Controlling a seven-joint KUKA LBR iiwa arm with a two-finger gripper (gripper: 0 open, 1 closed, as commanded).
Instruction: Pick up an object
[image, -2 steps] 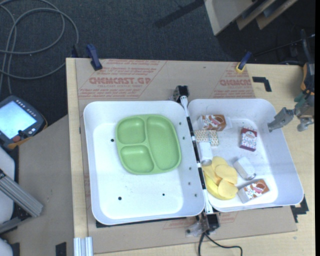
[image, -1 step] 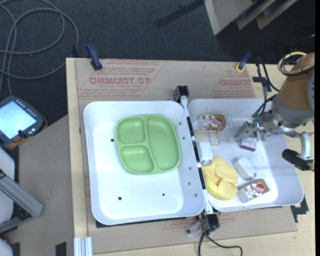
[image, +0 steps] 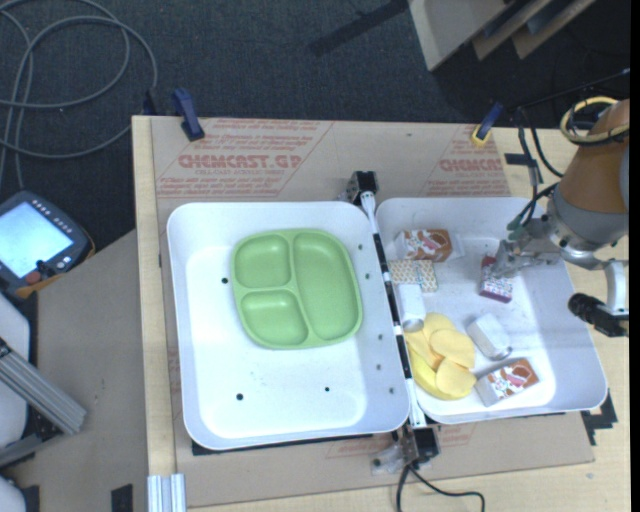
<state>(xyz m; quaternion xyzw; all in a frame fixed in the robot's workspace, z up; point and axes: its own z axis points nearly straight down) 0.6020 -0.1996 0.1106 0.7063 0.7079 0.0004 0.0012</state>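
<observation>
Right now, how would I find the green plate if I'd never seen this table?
Look at the two white bins side by side and pick the left bin, away from the arm. The green plate lies flat in its upper middle. It is the one pale green thing, with rounded corners and three sunken compartments, while the small packets and yellow pieces all sit in the right bin.

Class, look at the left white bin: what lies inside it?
Inside the left bin lies one green divided plate, its three compartments bare. The bin floor beneath the plate is covered, so unseen.
</observation>
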